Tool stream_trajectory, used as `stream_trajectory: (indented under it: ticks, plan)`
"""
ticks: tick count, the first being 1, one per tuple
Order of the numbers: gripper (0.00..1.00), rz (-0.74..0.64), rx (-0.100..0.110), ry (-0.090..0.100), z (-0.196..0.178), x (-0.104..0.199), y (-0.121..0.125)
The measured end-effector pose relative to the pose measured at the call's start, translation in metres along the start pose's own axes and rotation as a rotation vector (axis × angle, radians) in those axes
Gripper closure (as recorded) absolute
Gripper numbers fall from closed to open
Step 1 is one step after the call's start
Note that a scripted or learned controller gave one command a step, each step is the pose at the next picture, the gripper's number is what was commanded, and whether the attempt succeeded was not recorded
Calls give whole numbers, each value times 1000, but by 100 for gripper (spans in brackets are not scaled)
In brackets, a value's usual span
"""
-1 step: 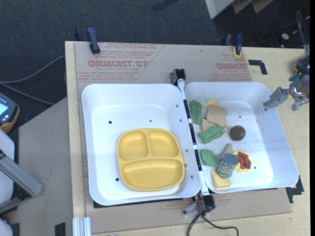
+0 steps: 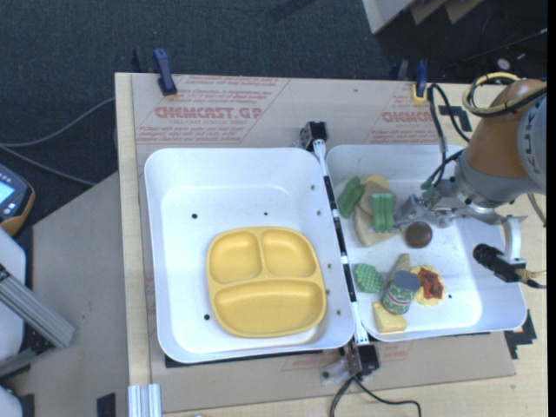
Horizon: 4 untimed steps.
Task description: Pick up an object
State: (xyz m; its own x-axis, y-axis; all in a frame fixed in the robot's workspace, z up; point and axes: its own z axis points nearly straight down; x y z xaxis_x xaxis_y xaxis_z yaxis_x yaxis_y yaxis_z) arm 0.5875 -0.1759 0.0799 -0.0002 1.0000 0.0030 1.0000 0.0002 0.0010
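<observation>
As the gripper [image 2: 423, 218] hangs low in the right bin [image 2: 495, 311], a small brown ball [image 2: 419, 234] sits just under it; jaws state: cannot tell. Ball looks light, hard, roll-prone; pinch across its middle.

You are looking at a robotics lab or test cell, not a home or kitchen. The table [image 2: 261, 102] is a raw board printed with a supplier's name, held down by blue clamps [image 2: 162, 69] at its far edge. Two shallow white bins [image 2: 174, 233] sit side by side, joined by black clips [image 2: 314, 132]. Loose cables [image 2: 52, 133] trail over dark carpet [image 2: 174, 16] around it. The industrial arm [image 2: 508, 137], grey with an orange band, reaches in from the right. The food pieces [image 2: 375, 211] and yellow divided plate [image 2: 265, 281] are plastic toys, test props.
</observation>
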Motion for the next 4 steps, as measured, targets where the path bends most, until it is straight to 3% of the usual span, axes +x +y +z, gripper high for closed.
stream_trajectory:
  ticks: [1,2,3,4]
  plan:
    - [100,-1,-6,-5,-17,-3,1]
    - [0,0,-4,-5,-16,-2,0]
    - [0,2,4,-2,-5,-1,-48]
    - [100,1,-1,-4,-15,-1,-46]
